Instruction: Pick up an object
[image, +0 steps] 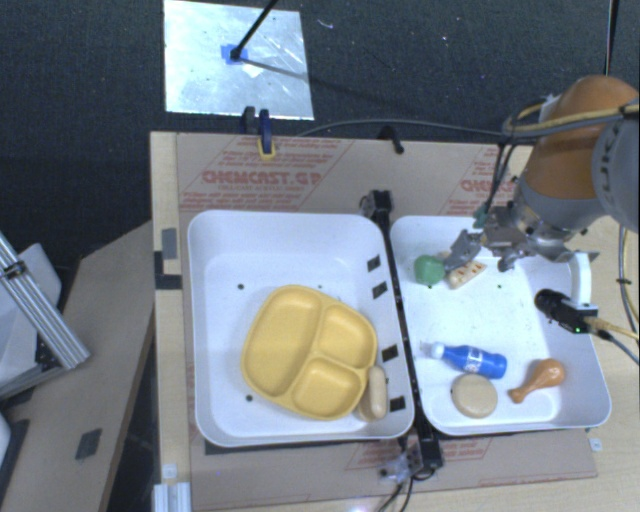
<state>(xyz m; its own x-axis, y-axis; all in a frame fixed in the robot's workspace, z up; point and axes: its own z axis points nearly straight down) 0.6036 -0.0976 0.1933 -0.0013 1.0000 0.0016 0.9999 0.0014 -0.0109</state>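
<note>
Grey metal below an orange band: gripper (468, 250) low over the far end of the right bin (596, 398), just above a tan ridged piece (466, 273) and just beside a green rounded lump (430, 269). Spread or pressed together: impossible to tell from this slant. No object visibly caught in it, so by all appearance the pick not yet made; judged as the approach or the closing step, with the grasp itself and the lift left to do. Likeliest targets the tan piece or the green lump, both on the bin floor, near each other and close to the centre divider. Further out in the same bin, toward the near wall: a blue bottle (470, 359) on its side, a round tan bun (474, 396) just beside it, a drumstick (540, 378) near the right corner, all apart from the gripper and untouched. Across the divider, in the left bin (215, 250): a yellow compartment plate (310, 350) with a pale roll (375, 392) against its near edge. Under both bins, a brown board (290, 170) with red lettering, a blue and yellow clamp (262, 130) at its far edge. Beyond that, dark carpet (80, 100), a square of silver foil (238, 60), and an aluminium rail (40, 310) off to the view's left.
</note>
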